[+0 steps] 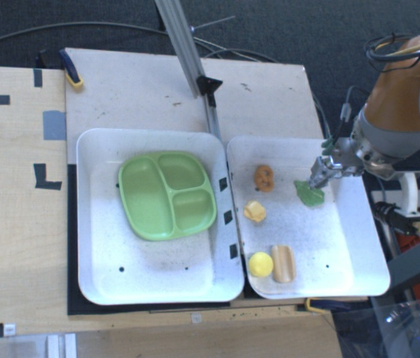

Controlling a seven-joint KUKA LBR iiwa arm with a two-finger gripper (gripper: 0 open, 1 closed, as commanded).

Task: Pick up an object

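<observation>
Gripper point(320, 179) over green piece point(310, 195), right bin point(359, 237).
Grip state: cannot tell. Risk: flat piece may slip out on lifting.

Arm point(397, 103): single, grey, entered from the right edge of the view; an orange band is seen above the wrist, with dark cables looped over the upper segment. Wrist: angled down and to the left. Gripper point(320, 177): carried low at the arm's left end, pointed downward; the state of its tips cannot be made out.
</observation>
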